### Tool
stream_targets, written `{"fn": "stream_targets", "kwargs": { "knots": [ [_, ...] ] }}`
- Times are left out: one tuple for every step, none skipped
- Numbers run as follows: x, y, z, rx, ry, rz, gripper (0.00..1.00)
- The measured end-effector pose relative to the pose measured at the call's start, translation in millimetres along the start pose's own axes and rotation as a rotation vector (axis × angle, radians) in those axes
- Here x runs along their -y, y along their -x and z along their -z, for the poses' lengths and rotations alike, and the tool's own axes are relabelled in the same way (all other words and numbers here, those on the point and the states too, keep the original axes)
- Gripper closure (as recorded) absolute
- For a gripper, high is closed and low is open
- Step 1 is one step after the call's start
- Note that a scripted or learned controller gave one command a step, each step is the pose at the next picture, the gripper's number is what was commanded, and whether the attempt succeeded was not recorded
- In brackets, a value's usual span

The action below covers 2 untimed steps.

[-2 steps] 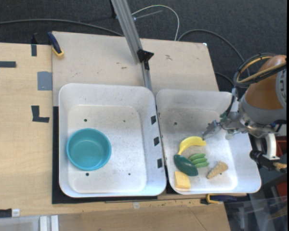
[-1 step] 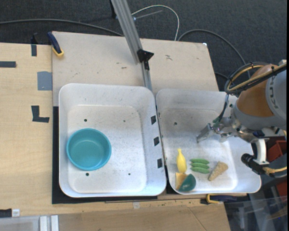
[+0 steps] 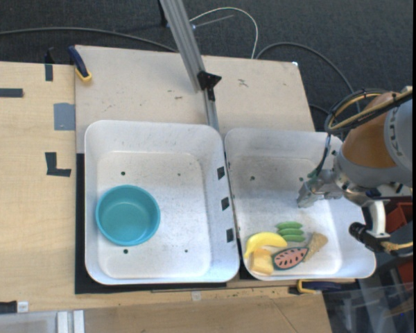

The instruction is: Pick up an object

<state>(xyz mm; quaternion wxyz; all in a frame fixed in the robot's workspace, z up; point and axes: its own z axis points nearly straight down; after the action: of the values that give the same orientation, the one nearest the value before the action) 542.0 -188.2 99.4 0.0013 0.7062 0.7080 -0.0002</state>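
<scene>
Arm (image 3: 388, 151): grey rounded housing, broad orange band above the wrist. Black and yellow cables loop over its upper side. Gripper (image 3: 306, 198) small, metallic grey, blocky. White and black fittings sit under the wrist.

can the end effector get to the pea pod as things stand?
Probably yes. The end effector sits in the right bin, just above the pea pod, with bare bin floor between them and nothing on top of it.
</scene>
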Motion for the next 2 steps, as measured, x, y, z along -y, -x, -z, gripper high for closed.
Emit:
{"fn": "stream_targets", "kwargs": {
  "knots": [
    [7.9,3.2,47.5,-0.001,0.000,-0.003,1.00],
    [8.6,8.0,90.8,-0.001,0.001,-0.002,1.00]
  ]
}}
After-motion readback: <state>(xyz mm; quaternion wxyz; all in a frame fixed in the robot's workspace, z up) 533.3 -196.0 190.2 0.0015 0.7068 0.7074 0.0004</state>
